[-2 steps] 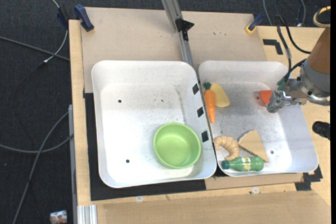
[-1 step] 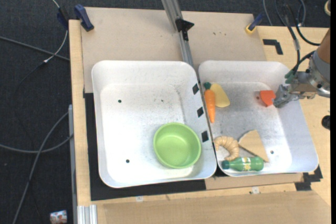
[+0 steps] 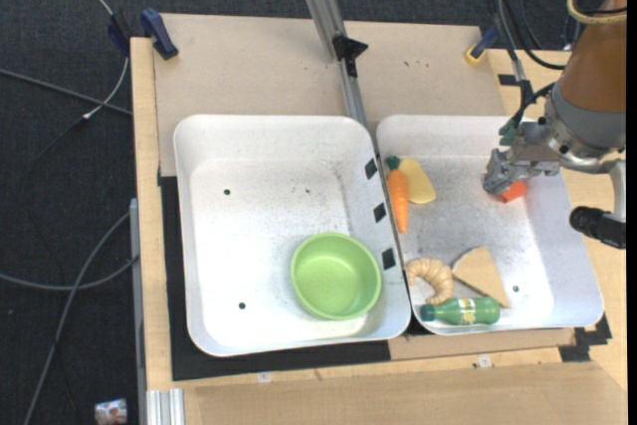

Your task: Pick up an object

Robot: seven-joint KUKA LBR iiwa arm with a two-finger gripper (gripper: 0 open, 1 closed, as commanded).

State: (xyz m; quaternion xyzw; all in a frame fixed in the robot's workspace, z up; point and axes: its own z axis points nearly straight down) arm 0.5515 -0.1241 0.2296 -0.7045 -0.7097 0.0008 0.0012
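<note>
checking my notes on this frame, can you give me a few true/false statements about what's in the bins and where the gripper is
1. The green bowl sits in the left bin. True.
2. The carrot lies in the left bin. False: it is in the right bin, by the dividing edge.
3. The green bottle lies on its side near the right bin's front edge. True.
4. The gripper is over the left bin. False: it is over the right bin, by a small red thing.
5. The bowl is stacked with food. False: it looks empty.

Bowl [image 3: 335,275] in left bin [image 3: 261,139] (front)
</note>
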